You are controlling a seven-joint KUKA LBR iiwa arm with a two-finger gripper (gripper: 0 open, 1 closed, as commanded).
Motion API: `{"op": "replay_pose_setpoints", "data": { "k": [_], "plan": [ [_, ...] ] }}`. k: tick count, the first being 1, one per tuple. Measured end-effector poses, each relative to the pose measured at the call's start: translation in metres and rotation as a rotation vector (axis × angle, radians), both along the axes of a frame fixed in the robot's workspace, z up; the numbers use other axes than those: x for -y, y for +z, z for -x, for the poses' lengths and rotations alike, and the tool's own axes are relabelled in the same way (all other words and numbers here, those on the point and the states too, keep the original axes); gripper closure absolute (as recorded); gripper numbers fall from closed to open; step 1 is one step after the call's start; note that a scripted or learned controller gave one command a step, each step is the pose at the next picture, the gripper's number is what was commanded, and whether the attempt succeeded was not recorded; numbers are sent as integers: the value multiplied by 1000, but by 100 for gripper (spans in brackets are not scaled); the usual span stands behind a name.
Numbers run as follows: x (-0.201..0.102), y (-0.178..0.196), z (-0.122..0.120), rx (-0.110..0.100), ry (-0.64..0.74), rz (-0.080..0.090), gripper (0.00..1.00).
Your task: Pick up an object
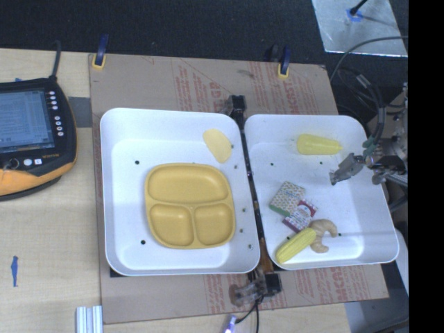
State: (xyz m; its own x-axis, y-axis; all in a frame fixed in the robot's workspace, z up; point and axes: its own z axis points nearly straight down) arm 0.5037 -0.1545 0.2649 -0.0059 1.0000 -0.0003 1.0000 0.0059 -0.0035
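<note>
silver bracket (89, 317) at the bottom edge, lowest thing on the bench. far left: teach pendant (31, 139), orange-bodied, screen lit, on bare wood. left bin (114, 186) on a cardboard sheet (173, 82): yellow divided plate (189, 205) in the middle, pale yellow oval piece (218, 145) just beyond it near the right wall, apart from the plate. right bin (374, 245): small packets (293, 205) mid-floor, touching each other; yellow corn cob (296, 245) near the front wall with a tan curved piece (322, 232) against its right end; another yellow piece (318, 145) near the back wall, well apart. gripper (361, 166) over the bin's right side, fingers parted, nothing between them, clear of every object. two blue clamps (101, 53) on the cardboard's far edge.
</note>
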Motion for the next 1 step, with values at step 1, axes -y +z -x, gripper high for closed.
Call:
{"op": "replay_pose_setpoints", "data": {
  "k": [1],
  "plan": [
    [-30, -124, -59, -3, 2, 1, 0]
  ]
}}
